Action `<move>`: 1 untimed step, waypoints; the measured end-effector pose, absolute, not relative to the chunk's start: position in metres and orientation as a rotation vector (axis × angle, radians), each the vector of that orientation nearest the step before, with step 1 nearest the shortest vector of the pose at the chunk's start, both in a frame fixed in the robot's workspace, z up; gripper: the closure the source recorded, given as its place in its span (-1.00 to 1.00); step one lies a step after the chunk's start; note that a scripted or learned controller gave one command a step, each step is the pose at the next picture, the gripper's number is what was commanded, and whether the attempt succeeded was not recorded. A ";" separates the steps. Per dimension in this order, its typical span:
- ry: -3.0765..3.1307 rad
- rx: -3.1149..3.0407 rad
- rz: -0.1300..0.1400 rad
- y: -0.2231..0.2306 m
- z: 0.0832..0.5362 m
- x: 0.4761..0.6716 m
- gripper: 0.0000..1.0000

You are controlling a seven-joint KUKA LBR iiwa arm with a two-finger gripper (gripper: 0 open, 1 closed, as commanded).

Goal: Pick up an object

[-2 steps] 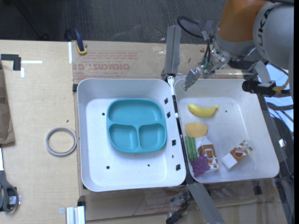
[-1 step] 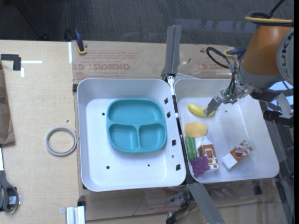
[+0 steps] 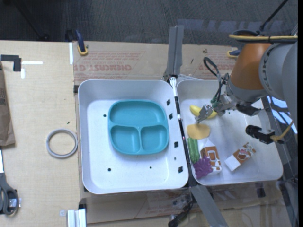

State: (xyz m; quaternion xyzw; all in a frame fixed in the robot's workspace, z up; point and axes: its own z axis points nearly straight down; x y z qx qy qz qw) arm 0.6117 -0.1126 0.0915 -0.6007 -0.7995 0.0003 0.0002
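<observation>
From the overhead camera I have the arm (image 3: pixel 265 70) reaching in from the right over the right bin (image 3: pixel 265 169), wrist tipped so the gripper (image 3: pixel 205 113) points down and left toward the far-left part of that bin. Its tip sits just beside the banana (image 3: pixel 198 110), on its right end, with a yellow chip (image 3: pixel 198 131) lying just nearer; I can't tell at this size whether the tip touches the banana or hangs above it, and I cannot tell how the gripper is set. I see nothing lifted. The slanted approach makes sense to me: the banana lies close to the wall between the bins, so coming in from the open right side leaves room. The other candidates sit nearer: a green stalk (image 3: pixel 193 149) along the left wall, purple grapes (image 3: pixel 202 167), an orange-and-white box (image 3: pixel 211 157) touching the grapes, and a small carton (image 3: pixel 240 156) well apart to the right. The left bin (image 3: pixel 92 141) holds a teal tray (image 3: pixel 139 127), likely a drop spot. A tape ring (image 3: pixel 62 143) rests on the bench at left.
</observation>
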 end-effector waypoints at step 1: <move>-2.593 -1.773 0.001 -0.104 0.092 0.562 -1.00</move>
